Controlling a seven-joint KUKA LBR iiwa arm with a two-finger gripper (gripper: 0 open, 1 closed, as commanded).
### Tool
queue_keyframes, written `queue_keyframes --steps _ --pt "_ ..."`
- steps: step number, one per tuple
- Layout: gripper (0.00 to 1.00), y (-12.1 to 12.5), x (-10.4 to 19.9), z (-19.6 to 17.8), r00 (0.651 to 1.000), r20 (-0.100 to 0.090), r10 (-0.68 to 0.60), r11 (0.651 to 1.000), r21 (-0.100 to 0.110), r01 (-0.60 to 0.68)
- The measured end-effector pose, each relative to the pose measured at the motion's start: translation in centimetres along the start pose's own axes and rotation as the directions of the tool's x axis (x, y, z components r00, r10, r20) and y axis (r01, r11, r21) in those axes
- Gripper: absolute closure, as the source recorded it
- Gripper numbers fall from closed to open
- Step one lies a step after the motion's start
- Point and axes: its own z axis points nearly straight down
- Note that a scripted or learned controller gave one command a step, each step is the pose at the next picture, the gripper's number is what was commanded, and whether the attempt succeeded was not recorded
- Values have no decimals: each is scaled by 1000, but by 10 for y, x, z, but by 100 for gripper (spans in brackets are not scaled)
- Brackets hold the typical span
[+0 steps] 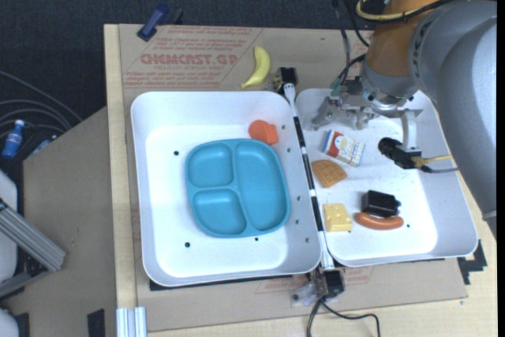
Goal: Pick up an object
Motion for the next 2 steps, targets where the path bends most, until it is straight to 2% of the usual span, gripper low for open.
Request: queue_keyframes --steps 1,2 --pt "100 1 0 -11 1000 0 0 1000 -1 0" --pt "0 0 0 -10 1000 0 0 1000 -1 0"
